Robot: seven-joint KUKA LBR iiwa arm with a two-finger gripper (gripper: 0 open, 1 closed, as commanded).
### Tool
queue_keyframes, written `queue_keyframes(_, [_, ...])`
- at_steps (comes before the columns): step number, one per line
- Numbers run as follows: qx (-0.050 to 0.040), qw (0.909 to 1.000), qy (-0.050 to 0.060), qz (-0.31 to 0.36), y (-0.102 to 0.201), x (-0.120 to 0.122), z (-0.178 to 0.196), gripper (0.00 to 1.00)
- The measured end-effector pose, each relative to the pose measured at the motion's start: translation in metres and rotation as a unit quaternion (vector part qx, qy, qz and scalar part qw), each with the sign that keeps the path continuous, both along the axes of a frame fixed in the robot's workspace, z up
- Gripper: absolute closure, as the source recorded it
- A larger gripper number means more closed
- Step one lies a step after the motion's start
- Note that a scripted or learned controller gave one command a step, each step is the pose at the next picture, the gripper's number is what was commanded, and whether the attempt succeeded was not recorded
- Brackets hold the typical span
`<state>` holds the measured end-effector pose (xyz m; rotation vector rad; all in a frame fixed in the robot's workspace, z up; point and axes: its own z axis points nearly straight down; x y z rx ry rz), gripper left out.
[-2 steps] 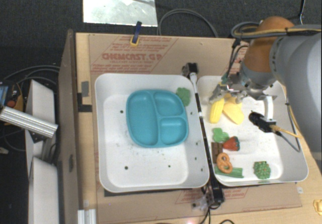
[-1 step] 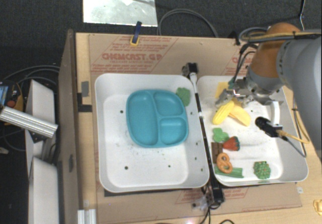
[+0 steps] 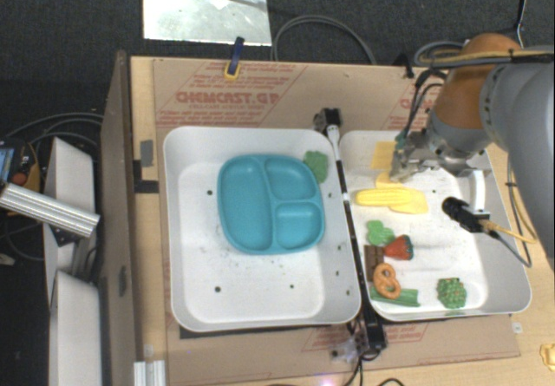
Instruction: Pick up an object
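Tool [image 3: 401, 169]: low over the upper left part of the right bin [image 3: 507, 267], at the end of the grey arm [image 3: 486, 107] reaching in from the right
Tool state: apart or together, cannot tell from this angle
Long yellow toy [image 3: 392, 199]: flat on the right bin's floor, just below the tool tip; touching or not, cannot tell
Yellow block [image 3: 383, 153]: just left of the tool, near the bin's upper left corner
Green leafy toy [image 3: 379, 232]: below the long yellow toy, near the bin's left wall
Red toy [image 3: 399, 247]: just right of the green leafy toy, touching a brown block [image 3: 375, 256]
Orange pretzel toy [image 3: 386, 280]: by the lower left corner, on a green strip [image 3: 408, 296]
Bumpy green toy [image 3: 451, 292]: alone near the bin's lower edge
Left bin [image 3: 191, 228]: carries a blue divided plate [image 3: 270, 204], with a small green toy [image 3: 316, 165] at its upper right corner
Counter [image 3: 260, 94]: covered with red-printed cardboard, both bins side by side on it
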<state>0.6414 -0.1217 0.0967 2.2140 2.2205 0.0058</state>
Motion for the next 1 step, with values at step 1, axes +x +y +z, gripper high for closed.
queue_keyframes(1, [-0.0001,1.0000,0.000,0.000,0.0000,-0.0001,-0.0004,0.00])
